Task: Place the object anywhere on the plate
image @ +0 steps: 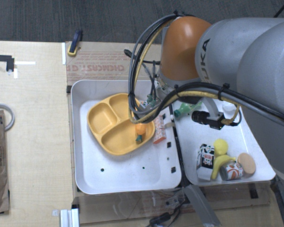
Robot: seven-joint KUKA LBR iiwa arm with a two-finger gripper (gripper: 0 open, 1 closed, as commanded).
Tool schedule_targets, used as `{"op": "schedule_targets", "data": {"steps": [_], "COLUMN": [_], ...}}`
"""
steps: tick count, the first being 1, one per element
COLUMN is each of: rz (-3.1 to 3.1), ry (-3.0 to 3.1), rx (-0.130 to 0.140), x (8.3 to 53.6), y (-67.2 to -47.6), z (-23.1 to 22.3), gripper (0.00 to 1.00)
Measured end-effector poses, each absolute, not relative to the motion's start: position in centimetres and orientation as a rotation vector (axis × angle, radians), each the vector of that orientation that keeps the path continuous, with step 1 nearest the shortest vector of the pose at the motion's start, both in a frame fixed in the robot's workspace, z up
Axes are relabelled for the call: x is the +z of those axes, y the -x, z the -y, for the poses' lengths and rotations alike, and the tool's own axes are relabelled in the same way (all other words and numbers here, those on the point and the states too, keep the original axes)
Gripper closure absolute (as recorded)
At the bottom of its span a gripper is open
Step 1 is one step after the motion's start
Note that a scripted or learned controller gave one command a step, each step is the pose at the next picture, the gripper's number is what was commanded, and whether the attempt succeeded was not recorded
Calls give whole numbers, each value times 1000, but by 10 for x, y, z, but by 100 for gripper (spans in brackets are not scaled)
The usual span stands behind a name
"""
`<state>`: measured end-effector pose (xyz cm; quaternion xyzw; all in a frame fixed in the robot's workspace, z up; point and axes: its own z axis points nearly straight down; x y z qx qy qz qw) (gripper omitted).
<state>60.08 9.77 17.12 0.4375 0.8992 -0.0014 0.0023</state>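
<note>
1. Pale wood bench top runs along the 9 o'clock side of the scene, with dark floor across 12 o'clock; two shallow white bins sit side by side, the left bin at centre and the right bin toward 4 o'clock.
2. A yellow divided plate lies tilted in the upper part of the left bin, its compartments open to view.
3. A small orange object, carrot-like with a green bit at its lower end, sits at the plate's 3 o'clock rim, on or just inside the edge; whether it rests fully on the plate cannot be told.
4. The gripper hangs just above that object, at its 12 o'clock, wrapped in cables; whether it is closed or released cannot be told.
5. A pink-and-white packet lies just beside the plate at its 3 o'clock; a green item sits past the bin divider.
6. At 4 o'clock in the right bin are a cow-patterned carton, a yellow toy, a can and a tan round piece.
7. Judgement: the placing step is in hand, at or near release.
8. The next move likely calls for a straight lift away, so that nothing nudges the object off the rim.
</note>
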Motion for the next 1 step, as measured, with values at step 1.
{"op": "schedule_targets", "data": {"steps": [1], "rz": [-2819], "ry": [-1373], "rx": [-6], "x": [180], "y": [-602], "z": [-96], "gripper": [100]}}
